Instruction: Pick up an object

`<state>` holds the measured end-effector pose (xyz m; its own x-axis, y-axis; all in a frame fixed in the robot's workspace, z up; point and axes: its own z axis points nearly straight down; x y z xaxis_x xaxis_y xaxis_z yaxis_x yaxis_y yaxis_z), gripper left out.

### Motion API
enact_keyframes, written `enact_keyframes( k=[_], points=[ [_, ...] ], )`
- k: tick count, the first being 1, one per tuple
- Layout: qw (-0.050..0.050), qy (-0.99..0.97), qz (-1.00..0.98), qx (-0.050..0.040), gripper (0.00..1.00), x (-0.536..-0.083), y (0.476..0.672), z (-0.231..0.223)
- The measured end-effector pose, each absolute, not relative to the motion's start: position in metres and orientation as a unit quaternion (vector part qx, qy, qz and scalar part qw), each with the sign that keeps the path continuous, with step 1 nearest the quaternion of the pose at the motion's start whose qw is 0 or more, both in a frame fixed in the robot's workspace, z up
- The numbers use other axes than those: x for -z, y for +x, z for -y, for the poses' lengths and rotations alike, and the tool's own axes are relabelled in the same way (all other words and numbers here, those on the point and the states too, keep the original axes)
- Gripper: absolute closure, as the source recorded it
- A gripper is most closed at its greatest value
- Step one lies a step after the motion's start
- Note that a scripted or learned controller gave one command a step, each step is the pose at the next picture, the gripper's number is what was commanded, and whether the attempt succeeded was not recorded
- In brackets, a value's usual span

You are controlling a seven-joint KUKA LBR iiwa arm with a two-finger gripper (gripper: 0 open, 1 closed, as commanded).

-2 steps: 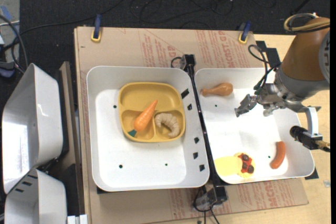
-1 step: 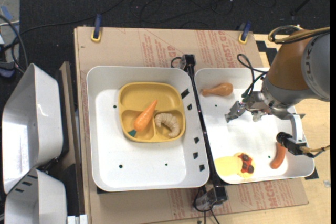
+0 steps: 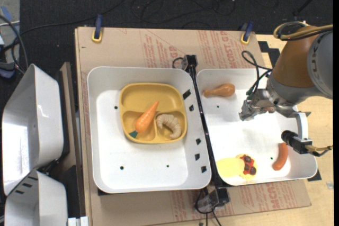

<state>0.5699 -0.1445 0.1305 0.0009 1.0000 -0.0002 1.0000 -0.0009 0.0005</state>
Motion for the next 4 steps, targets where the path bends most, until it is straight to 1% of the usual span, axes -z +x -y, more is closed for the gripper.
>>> enact_keyframes(
  k=[1, 2, 3, 4],
  points=[
    [0.001, 0.706, -0.709, -0.0009, 1.00, -0.178, 0.575, 0.136],
    [0.002, 0.706, -0.709, -0.0015, 1.00, -0.236, 0.569, 0.130],
    [0.002, 0.706, -0.709, -0.0012, 1.00, -0.289, 0.570, 0.130],
    [0.000, 0.704, -0.710, -0.0010, 1.00, -0.290, 0.581, 0.076]
  ],
)
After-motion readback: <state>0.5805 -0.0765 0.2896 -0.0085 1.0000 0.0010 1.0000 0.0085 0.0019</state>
